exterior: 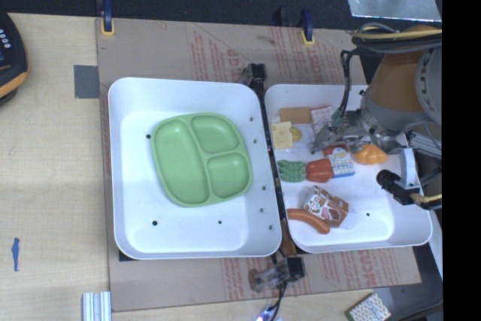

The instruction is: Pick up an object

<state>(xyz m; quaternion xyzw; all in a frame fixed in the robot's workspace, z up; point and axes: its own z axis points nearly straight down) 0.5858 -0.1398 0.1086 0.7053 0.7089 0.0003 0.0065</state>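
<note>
My gripper (331,137) hangs low over the middle of the right bin (406,233), reached in from the right by the grey arm with its orange band (394,86). Directly below and beside it lie a red pepper (319,171), a small blue and white carton (342,163) and an orange fruit (369,155). To its left are a yellow cheese slice (282,135) and a green vegetable (291,171). A brown cracker (294,115) and a small white packet (322,116) sit behind it. A snack bag (325,206) and a sausage (307,222) lie toward the front.
The left bin (131,222) holds a green divided plate (201,158). A black cable and fitting (394,186) hang from the arm over the right bin's right side. Clamps (257,74) join the bins at the back and front.
</note>
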